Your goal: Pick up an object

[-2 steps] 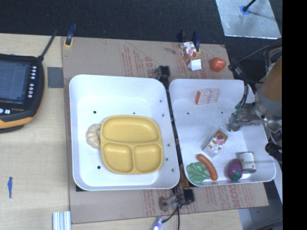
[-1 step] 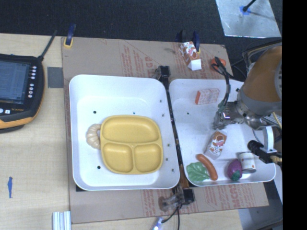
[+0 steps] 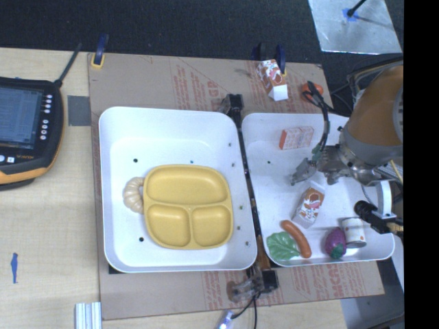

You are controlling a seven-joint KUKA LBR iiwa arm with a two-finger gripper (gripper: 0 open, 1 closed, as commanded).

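My gripper (image 3: 313, 176) hangs over the middle of the right bin (image 3: 264, 149), open, with nothing between its fingers. Just below it lies a small white and red packet (image 3: 310, 206), tilted. An orange carton (image 3: 295, 138) rests toward the bin's far side, up and left of the gripper. Along the near edge lie a green leafy piece (image 3: 279, 245), a sausage (image 3: 297, 238), a purple eggplant (image 3: 335, 242) and a small can (image 3: 354, 231). The arm's grey body with its orange band (image 3: 374, 118) covers the bin's right part.
The left bin (image 3: 116, 149) holds a yellow divided plate (image 3: 186, 205) with a beige pastry (image 3: 132, 194) at its left side. A small red and white carton (image 3: 272, 79) stands on the cardboard behind the bins. A tablet controller (image 3: 27, 125) lies at the far left.
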